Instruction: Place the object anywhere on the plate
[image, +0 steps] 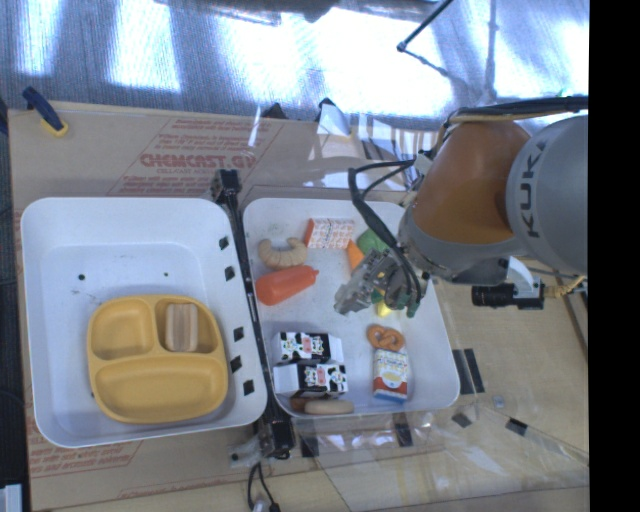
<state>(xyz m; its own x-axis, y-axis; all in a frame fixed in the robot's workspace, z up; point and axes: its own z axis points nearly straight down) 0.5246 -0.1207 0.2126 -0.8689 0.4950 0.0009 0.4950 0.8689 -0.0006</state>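
Two shallow white bins sit side by side on the desk. The left bin holds one yellow plate with three compartments; one small tan block stands in its upper right compartment, and the other two compartments are bare.

The right bin carries the loose pieces — one beige croissant near the top left, one orange carrot just below it, one white-and-orange patterned box at the top, two black-and-white cow-print cartons stacked near the bottom left, one tan sausage-shaped piece against the bottom wall, one pretzel, and one orange-and-white carton just below the pretzel. A green piece and a small orange piece peek out beside the arm.

The pincer hangs over the middle of the right bin, right of the carrot and above the pretzel. Whether its fingers are spread or pressed together cannot be told from this slant; something yellow-green shows among them, but a grip on it is not clear.
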